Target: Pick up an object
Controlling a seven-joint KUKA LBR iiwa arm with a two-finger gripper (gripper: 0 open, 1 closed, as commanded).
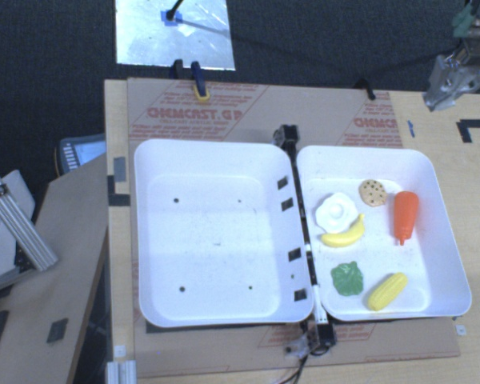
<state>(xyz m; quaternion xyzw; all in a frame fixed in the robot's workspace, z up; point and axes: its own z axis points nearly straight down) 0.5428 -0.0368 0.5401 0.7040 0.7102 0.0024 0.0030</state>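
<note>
A light wooden surface (432, 126) carries a cardboard sheet (248, 106) printed in red, and on it two shallow white bins sit side by side, their inner rims touching along a row of dark clips.

All the objects lie in the right bin (448, 254). A fried egg (336, 210) sits near its middle, with a banana (344, 234) curved just below it and touching its lower edge. A cookie (373, 192) lies up and to the right of the egg, with a small gap between them. An orange carrot (405, 215) stands lengthwise just right of the cookie, with bare floor between it and the bin's right wall. Lower down, a green broccoli piece (348, 279) and a yellow corn cob (386, 291) lie near each other, the corn close to the front rim. Bare floor shows between these two and the banana.

The left bin (156, 238) offers a wide bare floor.

The gripper (452, 82) hangs at the upper right corner of the view, beyond the right bin's far rim and well apart from every object; whether its fingers are spread or pressed together cannot be told. A shiny foil square (174, 21) lies on the dark floor beyond the surface.
</note>
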